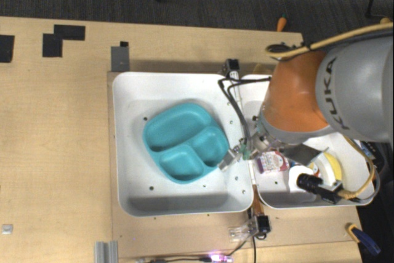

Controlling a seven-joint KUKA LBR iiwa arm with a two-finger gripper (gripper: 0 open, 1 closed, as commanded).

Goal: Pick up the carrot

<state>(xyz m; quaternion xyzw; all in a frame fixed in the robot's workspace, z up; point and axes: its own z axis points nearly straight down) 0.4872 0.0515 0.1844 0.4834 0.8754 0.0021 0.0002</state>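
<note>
Where the arm [308,95] reaches in from the right, I log its gripper [237,154] low over the wall between the two bins; whether it is open or closed I cannot tell. Left bin [132,132]: one teal divided tray [183,141], tilted. Right bin [357,154]: a purple-and-white packet [271,162], a yellow item [331,166]. Carrot: I cannot pick it out among them. Both bins sit on the desk [55,145].

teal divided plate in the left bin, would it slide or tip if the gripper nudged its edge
The teal divided plate looks like smooth moulded plastic, so it is probably stiff and light. It lies low and wide on the left bin floor, so a nudge would more likely slide it than tip it. The gripper is at the plate's right edge.
</note>
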